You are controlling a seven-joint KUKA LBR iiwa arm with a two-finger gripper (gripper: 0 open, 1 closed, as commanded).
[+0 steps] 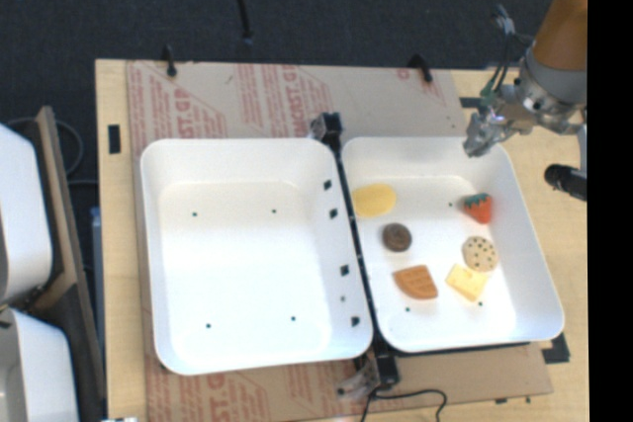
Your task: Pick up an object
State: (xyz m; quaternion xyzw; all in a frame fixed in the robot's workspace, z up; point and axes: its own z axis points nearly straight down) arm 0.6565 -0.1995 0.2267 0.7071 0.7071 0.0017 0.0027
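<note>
Grey arm (pixel 554 79) (orange band above); metallic gripper (pixel 479 139).

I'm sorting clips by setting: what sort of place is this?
Probably a robotics lab's grasping test bench. Two shallow white bins, the left bin and the right bin, sit on a plywood board over dark carpet. A robot arm reaches over small toy foods such as a cookie.

Two shallow white plastic bins are set side by side on a pale wooden bench (pixel 119 242). In the right bin (pixel 529 306) five small items are spread: a round yellow piece (pixel 374 201) nearest the divider, a dark brown disc (pixel 397 236) just below it, an orange-brown wedge (pixel 416 283) lower still, a speckled round cookie (pixel 480 254) and a yellow block (pixel 467 282) touching to the right, and a red piece (pixel 479 207) near the far right wall. The left bin (pixel 158 212) lies alongside.
</note>
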